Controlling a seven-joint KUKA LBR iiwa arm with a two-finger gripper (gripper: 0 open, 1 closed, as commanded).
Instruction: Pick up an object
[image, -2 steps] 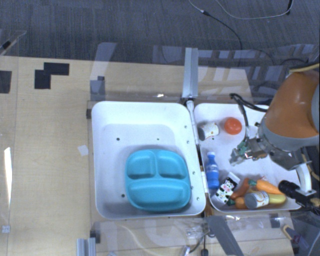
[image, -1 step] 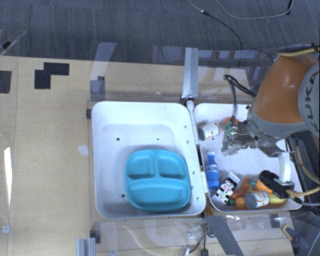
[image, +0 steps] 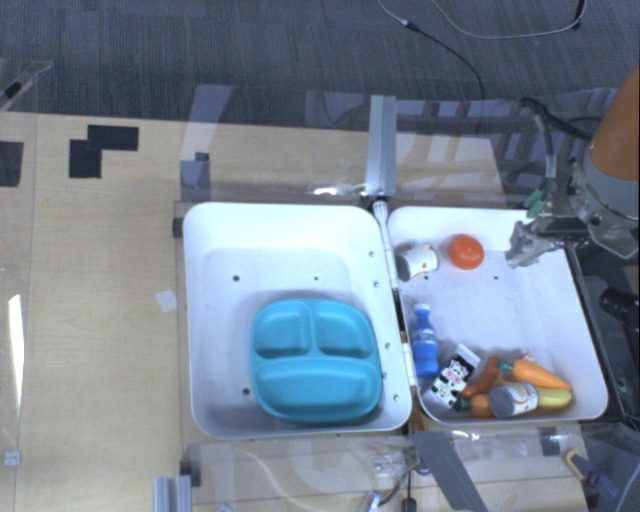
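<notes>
You've got two white bins side by side on the bench. The left bin (image: 205, 330) holds a blue divided plate (image: 315, 360), lying flat toward its front half.

The right bin (image: 590, 330) has all the small stuff:
- an orange ball (image: 465, 251) near the back wall
- a small white cup-like item (image: 419, 261) just to its left, close to the divider; too blurred to name better
- a blue bottle (image: 425, 341) lying along the left wall, cap toward the back
- a black-and-white toy (image: 455, 377) just in front of the bottle
- a carrot (image: 538, 374), a yellow banana-like piece (image: 553, 399) and a small can (image: 514, 400) packed together in the front right corner, touching or nearly so; a reddish-brown piece (image: 485, 375) sits between the toy and the carrot

The gripper (image: 527, 243) is at the back right corner of the right bin, over the rim area, to the right of the orange ball and apart from it. Nothing is visible between its fingers. You can't tell from this angle whether they're spread or closed. The arm's orange band (image: 612, 148) shows at the right edge.
</notes>
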